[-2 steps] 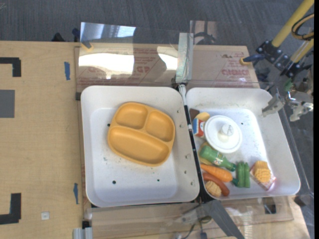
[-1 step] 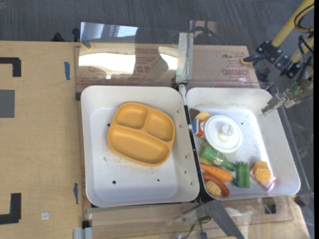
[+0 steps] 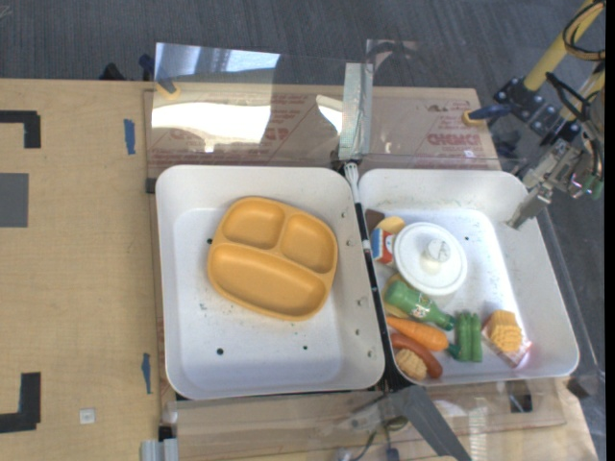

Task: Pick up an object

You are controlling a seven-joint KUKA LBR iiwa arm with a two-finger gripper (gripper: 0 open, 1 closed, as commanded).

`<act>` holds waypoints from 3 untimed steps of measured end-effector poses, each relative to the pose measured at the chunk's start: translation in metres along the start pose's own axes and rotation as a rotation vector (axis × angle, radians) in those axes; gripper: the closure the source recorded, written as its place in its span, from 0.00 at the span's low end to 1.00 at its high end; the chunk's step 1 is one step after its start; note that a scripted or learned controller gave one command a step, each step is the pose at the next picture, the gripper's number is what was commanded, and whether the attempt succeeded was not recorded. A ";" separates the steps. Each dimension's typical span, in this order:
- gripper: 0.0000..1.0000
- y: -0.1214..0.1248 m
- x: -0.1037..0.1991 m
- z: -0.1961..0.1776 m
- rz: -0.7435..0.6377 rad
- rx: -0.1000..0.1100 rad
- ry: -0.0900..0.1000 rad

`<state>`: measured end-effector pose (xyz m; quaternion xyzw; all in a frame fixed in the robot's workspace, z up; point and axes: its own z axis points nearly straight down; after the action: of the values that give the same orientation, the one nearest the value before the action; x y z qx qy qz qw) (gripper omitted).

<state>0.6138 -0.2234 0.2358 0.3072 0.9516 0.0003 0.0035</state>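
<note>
The right bin point(image 3: 548, 286) holds several toy foods. A white lidded pot point(image 3: 432, 255) sits in its middle, with a small red, white and blue can point(image 3: 383, 243) to the pot's left. Below the pot lie a green bottle point(image 3: 416, 304), an orange carrot point(image 3: 419, 333) and a brown bun point(image 3: 415, 361). A green vegetable point(image 3: 467, 336) and a yellow corn piece point(image 3: 504, 333) rest at the near right. My gripper point(image 3: 528, 211) hangs over the bin's far right corner, above the rim and apart from every item. Nothing is visibly held.
The left bin point(image 3: 183, 286) carries an orange divided plate point(image 3: 274, 255). A clear plastic wall point(image 3: 354, 113) stands behind both bins. Cardboard point(image 3: 67, 257) covers the bench on the left. The arm's cables and wrist point(image 3: 567, 152) crowd the upper right.
</note>
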 end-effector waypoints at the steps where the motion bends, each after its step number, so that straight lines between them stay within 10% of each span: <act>1: 0.00 0.023 0.082 0.135 0.045 0.001 0.005; 3: 0.00 0.090 0.059 0.142 -0.115 0.003 -0.006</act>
<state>0.6189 -0.1162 0.0934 0.2520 0.9677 -0.0024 0.0060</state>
